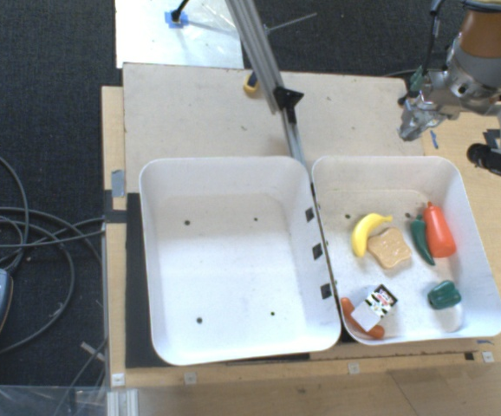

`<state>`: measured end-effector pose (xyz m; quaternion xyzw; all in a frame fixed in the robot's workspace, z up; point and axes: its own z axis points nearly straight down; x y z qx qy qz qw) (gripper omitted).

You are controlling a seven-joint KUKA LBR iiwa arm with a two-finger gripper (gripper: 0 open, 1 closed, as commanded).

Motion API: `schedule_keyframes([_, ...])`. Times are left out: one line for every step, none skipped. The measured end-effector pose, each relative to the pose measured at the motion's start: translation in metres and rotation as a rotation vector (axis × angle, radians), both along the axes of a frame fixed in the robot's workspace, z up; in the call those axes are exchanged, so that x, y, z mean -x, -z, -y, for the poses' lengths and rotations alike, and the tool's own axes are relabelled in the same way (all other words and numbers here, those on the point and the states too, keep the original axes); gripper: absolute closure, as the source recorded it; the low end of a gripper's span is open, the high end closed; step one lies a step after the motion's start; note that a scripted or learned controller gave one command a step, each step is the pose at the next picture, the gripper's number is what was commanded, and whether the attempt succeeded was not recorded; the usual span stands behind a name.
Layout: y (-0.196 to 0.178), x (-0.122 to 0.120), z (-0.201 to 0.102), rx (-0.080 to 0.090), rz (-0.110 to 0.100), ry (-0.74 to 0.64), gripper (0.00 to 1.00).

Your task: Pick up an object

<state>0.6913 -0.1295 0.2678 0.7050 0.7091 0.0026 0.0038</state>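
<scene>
The grey two-finger gripper (413,121) hangs beyond the right white plastic bin's (474,224) far rim, holding nothing, so the curved yellow toy banana (367,231) inside lies unobstructed; its opening cannot be judged.

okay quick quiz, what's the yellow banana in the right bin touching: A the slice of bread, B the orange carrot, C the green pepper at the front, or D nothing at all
A: the banana lies with its lower end against the bread slice, while the orange carrot and the green pepper at the front sit well apart from it.
</scene>
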Motion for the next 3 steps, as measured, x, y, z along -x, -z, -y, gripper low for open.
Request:
schedule_keyframes([0.004, 0.026, -0.046, -0.003, -0.008, -0.003, 1.0])
schedule_keyframes([0.018, 0.04, -0.102, -0.004, -0.009, -0.004, 1.0])
schedule_keyframes([0.031, 0.051, -0.155, -0.004, -0.01, -0.004, 1.0])
